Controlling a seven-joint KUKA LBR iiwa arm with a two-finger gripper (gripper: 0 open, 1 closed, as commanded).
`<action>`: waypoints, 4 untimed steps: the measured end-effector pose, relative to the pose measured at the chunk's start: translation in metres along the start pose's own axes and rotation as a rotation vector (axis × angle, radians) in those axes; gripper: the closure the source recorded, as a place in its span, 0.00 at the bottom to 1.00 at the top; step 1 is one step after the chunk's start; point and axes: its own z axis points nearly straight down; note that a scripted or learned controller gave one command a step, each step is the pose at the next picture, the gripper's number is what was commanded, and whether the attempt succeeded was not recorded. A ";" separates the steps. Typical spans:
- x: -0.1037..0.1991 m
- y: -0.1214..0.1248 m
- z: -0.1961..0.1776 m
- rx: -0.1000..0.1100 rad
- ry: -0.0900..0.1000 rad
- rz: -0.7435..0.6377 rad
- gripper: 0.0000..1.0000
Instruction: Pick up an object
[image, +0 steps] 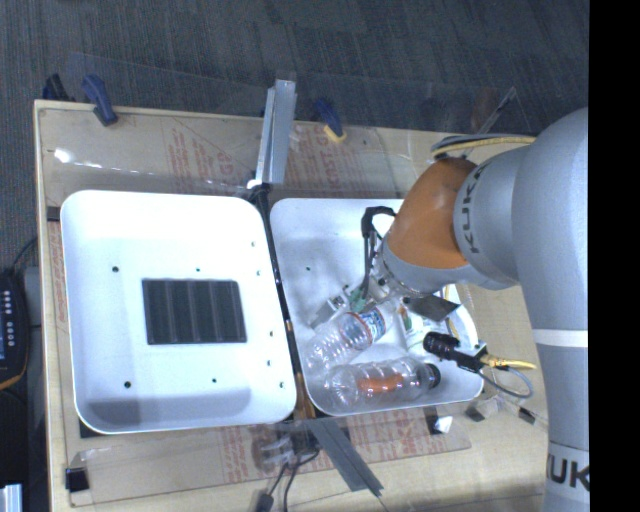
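In the right bin (310, 240) lie two clear plastic bottles. One with a blue-and-white label (348, 336) lies slantwise in the middle. The other, with orange contents and a dark cap (386, 380), lies along the bin's front wall. My gripper (362, 297) reaches down into this bin, right above the upper end of the labelled bottle. The orange wrist band and grey arm cover most of it. A small white and green thing (408, 328) lies beside the bottles, partly under the wrist.
The left bin (100, 250) holds a flat black ribbed rectangle (193, 311) near its middle. A metal bar (275, 130) stands between the bins at the back. Blue clamps (100, 100) grip the bench's far edge.
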 end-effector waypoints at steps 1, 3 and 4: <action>-0.017 -0.054 -0.011 0.000 0.002 0.308 0.00; 0.004 -0.064 -0.011 -0.005 -0.001 0.147 1.00; 0.004 -0.064 -0.011 -0.005 -0.002 0.147 0.00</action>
